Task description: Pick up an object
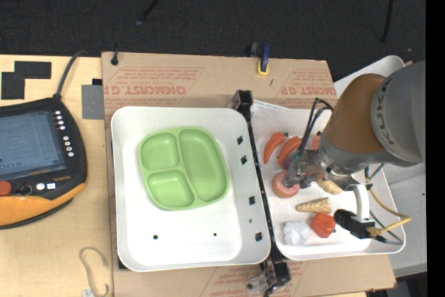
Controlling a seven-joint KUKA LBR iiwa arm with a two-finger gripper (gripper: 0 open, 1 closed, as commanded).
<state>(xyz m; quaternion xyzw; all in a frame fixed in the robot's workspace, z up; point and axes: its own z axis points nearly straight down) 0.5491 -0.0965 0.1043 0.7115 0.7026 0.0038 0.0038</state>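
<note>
White wad (295, 233), red obj (322, 224), cone (313, 205) nr arm (375, 122)

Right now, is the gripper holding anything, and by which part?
Cannot tell. The gripper is low over the round pink toy in the right white bin, its tips hidden.

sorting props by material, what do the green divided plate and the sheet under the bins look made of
Green divided plate: probably molded plastic, smooth with a soft sheen and rounded compartment walls. Sheet under the bins: corrugated cardboard by its matte brown face with red print, though the edge is too small to confirm.
</note>
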